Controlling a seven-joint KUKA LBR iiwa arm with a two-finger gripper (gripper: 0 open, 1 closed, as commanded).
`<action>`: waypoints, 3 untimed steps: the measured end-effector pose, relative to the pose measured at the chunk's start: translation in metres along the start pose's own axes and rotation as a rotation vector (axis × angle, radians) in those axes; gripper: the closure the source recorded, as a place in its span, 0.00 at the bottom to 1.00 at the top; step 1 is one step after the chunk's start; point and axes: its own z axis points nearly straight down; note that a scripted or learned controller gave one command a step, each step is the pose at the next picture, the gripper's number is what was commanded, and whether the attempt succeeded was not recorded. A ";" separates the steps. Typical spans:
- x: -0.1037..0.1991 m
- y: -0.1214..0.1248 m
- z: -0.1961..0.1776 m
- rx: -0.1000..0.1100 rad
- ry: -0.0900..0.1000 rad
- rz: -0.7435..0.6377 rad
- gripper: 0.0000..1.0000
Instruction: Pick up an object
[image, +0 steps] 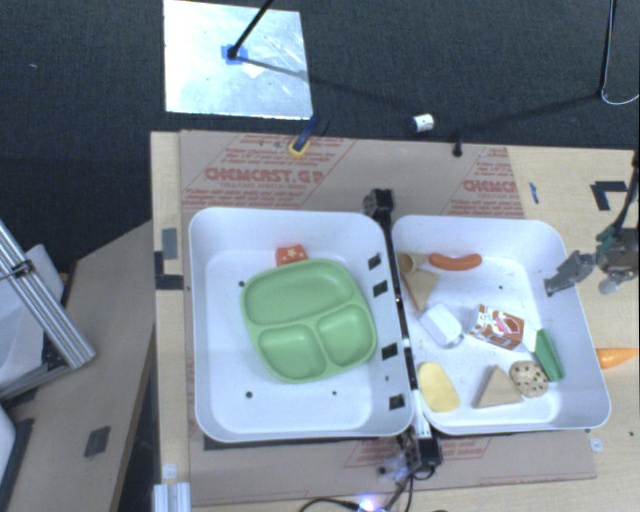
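The right bin (560, 240) holds several toy foods: a sausage (455, 262), a tan cone (417, 287), a white block (441, 325), a brown carton (498, 327), a green stick (548, 354), a cookie (527, 377), a tan wedge (495, 388) and a yellow piece (437, 387). My gripper (562, 279) hangs over the bin's right rim, high above the items and to the right of the carton, with nothing visibly in it. It is small and blurred here.
The left bin (215, 300) bears a green divided plate (305, 320) with a small red item (291, 255) behind it. An orange pointed piece (616, 355) lies just outside the right bin's right rim.
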 end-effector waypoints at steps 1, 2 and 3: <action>-0.004 -0.008 0.048 0.003 0.001 0.002 0.00; 0.000 -0.009 0.110 0.005 0.002 0.002 0.00; 0.007 -0.015 0.156 0.004 0.002 0.002 0.00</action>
